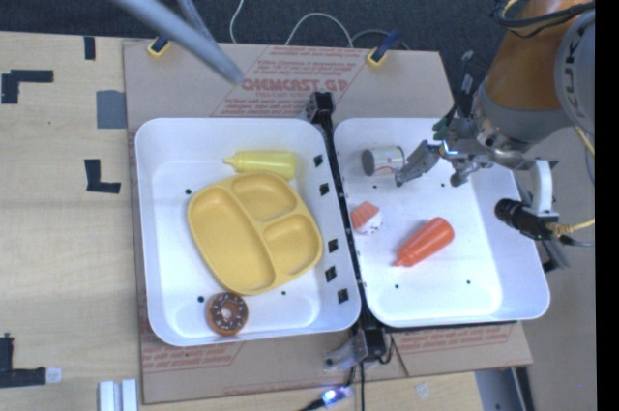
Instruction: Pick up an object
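**Hand spread over right bin, nothing gripped**

Hand (440, 165) hovers over far part of right bin (522, 303), fingers spread wide, nothing btwn them. Carrot (424, 243) lies nearer the camera than the hand, apart from it: orange, tapered, long axis diagonal, thick end toward the arm side, narrow tip toward the divider. Small clear cylinder w/ dark cap (381, 161) just left of the hand, lying on its side. Pinkish-white piece (365, 218) left of carrot. Left bin (155, 235) holds yellow divided plate (253, 233), yellow bottle (261, 163), donut (227, 312).
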Controlling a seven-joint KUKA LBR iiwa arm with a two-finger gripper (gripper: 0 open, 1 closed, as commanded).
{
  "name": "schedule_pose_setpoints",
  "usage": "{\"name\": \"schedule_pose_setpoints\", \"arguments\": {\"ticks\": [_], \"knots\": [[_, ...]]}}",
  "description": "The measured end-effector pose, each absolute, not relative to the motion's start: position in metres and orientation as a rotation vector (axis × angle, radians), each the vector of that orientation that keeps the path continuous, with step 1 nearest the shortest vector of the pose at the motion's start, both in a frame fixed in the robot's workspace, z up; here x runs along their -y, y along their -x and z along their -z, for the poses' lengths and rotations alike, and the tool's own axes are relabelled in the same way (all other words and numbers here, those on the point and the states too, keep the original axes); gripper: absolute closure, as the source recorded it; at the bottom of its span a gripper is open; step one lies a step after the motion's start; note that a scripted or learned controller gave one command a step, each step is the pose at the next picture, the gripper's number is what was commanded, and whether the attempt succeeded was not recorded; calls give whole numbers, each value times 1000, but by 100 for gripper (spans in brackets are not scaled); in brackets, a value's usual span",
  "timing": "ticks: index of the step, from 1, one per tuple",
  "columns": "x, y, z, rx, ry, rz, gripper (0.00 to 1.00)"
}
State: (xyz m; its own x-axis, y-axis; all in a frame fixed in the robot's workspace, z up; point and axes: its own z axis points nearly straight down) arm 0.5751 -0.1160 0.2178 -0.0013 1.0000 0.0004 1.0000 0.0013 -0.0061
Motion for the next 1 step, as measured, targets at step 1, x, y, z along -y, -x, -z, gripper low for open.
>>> {"name": "schedule_pose_setpoints", "arguments": {"ticks": [1], "knots": [[108, -570, -156, 2219, 2215, -8, 0]]}}
